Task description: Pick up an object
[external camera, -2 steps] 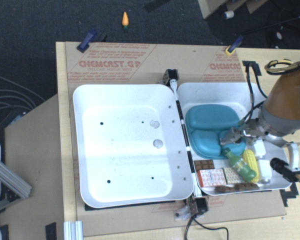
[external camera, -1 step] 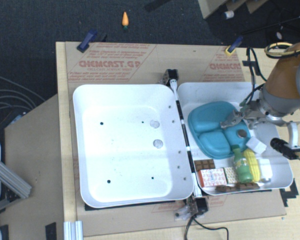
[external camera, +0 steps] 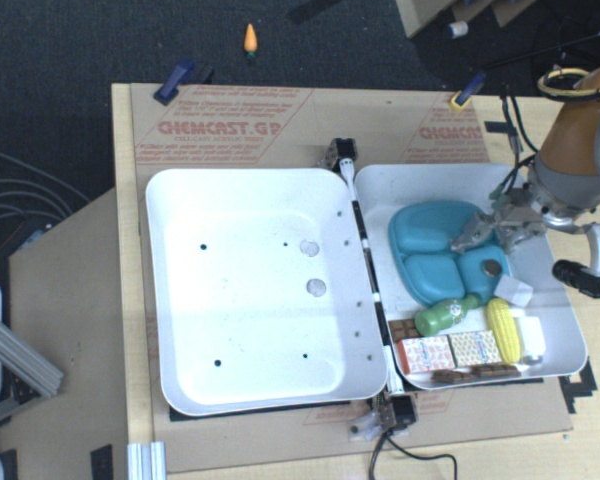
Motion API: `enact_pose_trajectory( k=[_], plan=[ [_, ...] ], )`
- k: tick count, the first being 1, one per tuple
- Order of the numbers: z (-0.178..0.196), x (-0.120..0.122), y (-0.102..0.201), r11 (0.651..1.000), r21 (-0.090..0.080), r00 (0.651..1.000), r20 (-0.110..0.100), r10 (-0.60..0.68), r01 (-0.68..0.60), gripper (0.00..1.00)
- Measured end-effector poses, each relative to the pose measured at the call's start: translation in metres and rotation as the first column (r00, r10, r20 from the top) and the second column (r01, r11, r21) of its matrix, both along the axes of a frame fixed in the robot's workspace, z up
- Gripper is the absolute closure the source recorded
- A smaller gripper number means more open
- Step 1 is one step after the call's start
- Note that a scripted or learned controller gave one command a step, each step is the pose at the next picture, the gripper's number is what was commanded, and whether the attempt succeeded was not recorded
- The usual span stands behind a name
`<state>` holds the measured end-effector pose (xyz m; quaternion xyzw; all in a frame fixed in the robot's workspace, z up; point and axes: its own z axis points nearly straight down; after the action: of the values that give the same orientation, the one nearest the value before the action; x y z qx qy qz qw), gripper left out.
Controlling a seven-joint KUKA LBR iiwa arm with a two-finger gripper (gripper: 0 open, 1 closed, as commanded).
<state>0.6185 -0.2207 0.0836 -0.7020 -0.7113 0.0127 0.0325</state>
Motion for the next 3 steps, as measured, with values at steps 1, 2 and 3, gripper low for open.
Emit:
enact_pose_trajectory(
  k=[1,2,3],
  plan=[
    [0.002,-0.006,0.03,1.0,-0.028,1.0,0.019,-0.01,0.011,0.0],
    [0.014,-0.006,0.029,1.0,-0.027,1.0,0.018,-0.01,0.011,1.0],
    [0.014,-0.007,0.028,1.0,-0.029,1.0,0.015,-0.01,0.011,0.0]
  ],
)
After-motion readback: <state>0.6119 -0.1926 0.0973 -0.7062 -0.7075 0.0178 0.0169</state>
